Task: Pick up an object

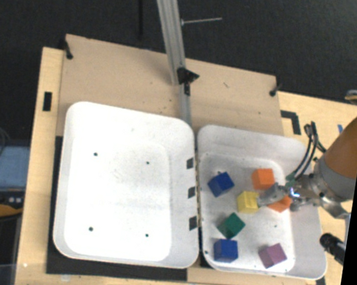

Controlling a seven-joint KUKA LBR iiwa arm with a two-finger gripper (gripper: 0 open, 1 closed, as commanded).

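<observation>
In the right bin [299, 268], nearest the camera sit a blue cube [226, 249] and a purple cube [273, 255], then a green cube [231, 225]. Farther in, a yellow cube [247, 202] lies just beside the pincer [273, 196], which seems to touch an orange piece [281, 204]; whether it is spread or pinching, I cannot tell. Beyond sit another blue cube [221, 183] and an orange cube [263, 178].

White bins [126, 130] hold blue [221, 183], orange [263, 179], yellow [247, 202], green [231, 225], purple [272, 255] blocks.
</observation>
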